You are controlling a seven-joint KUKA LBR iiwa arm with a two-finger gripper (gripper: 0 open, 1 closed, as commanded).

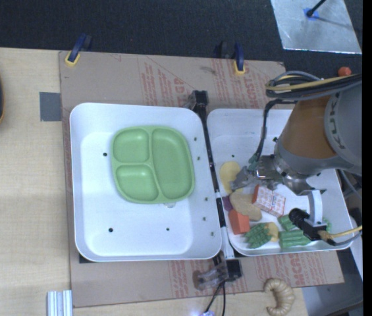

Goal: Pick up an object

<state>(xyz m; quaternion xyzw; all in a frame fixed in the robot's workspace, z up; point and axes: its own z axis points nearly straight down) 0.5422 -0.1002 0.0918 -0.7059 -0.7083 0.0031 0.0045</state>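
While the hand (255, 174) hangs low in the right white plastic bin (235, 127) above a pale tan lump (245, 205) among toy foods, we cannot tell its spread; nothing looks lifted, so we judge the pick undone.

Right bin: yellow rounded piece (230, 172), tan potato-like lump (246, 205), orange block (238, 222), green ridged toys (260, 234), red-white card (271, 201), all clustered, touching.

bins (87, 176): smooth glossy white plastic; green divided plate (153, 163): matt plastic; sheet (139, 78) under bins: brown printed cardboard; bench (14, 196): pale wood-look, matt; arm (317, 127): orange band glossy, grey shell satin
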